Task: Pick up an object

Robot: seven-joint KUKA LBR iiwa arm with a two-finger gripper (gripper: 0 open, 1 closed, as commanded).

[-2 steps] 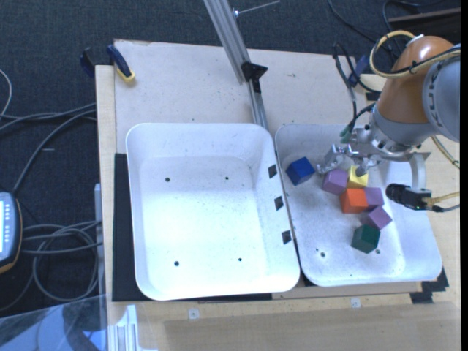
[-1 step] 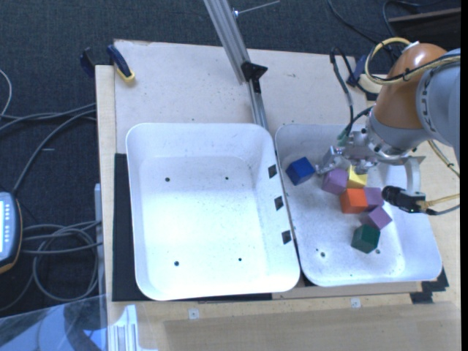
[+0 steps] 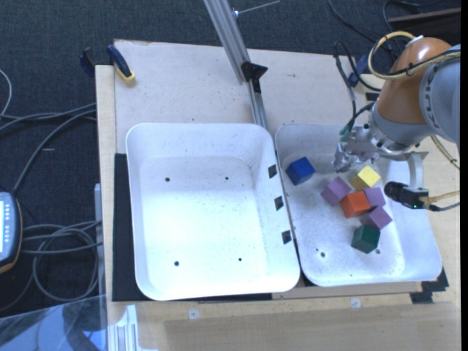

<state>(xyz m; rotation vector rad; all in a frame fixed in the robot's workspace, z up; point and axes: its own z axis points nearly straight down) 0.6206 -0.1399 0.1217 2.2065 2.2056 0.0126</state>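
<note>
Camera view from above the table shows the grey KUKA arm, its orange band bright above the wrist, reaching in from the right over the right bin. Its gripper hangs low at the upper part of that bin, just above and left of a yellow cube. Whether the fingers are spread or pressed together cannot be told from this angle, and nothing is seen pinched between them.

6 small blocks lie in the right bin. A blue cube sits apart toward the bin's left wall. The other 5 crowd together just below the gripper: the yellow cube at the top, a purple block to its lower left, an orange cube in the middle touching its neighbours, a second purple block at the orange cube's right, and a dark green cube lowest, nearest the camera.

The left bin stands beside the right one, their rims meeting along the middle. A metal pole slants up from the table behind the bins. A blue and yellow clamp grips the table's far left corner.
</note>
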